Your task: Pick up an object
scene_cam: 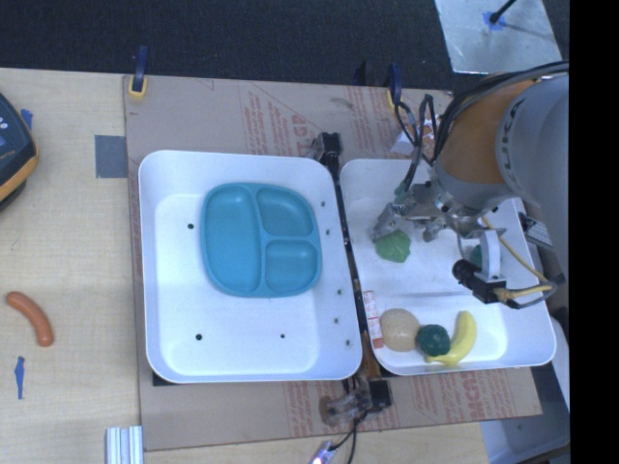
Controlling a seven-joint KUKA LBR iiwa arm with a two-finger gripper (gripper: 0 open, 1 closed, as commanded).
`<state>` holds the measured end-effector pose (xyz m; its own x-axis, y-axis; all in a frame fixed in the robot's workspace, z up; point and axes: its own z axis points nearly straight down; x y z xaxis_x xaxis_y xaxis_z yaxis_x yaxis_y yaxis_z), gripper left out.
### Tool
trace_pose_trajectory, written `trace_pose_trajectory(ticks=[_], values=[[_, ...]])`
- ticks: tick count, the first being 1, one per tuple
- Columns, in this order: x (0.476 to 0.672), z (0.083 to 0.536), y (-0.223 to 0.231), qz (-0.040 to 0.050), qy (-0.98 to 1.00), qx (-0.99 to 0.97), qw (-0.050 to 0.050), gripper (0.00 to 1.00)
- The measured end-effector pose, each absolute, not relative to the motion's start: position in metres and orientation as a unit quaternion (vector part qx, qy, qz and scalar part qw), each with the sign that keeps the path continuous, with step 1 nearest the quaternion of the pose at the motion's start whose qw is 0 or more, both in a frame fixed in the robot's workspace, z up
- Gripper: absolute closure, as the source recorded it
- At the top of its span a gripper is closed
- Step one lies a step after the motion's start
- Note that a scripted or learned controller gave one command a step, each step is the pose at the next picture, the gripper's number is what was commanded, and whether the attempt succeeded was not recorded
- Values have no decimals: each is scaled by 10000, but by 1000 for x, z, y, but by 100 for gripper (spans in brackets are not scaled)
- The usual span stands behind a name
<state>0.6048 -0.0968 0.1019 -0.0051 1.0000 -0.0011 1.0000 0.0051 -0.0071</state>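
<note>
While fingers point(395, 222) hover over green object point(394, 247), grip state unclear

a green lump point(394, 248) lies in the right bin; cream ball point(397, 328), dark green ball point(433, 338), banana point(461, 339) clustered.

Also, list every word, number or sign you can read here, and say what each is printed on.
None can be read.
Cardboard sheet under the white bins: red print, too faded and blurred to read.
Black and yellow device at the left edge: nothing legible.
</note>
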Motion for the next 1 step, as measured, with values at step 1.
trace_pose_trajectory(ticks=[1], values=[[596,92,-93,20,-7078,-7064,14,0]])
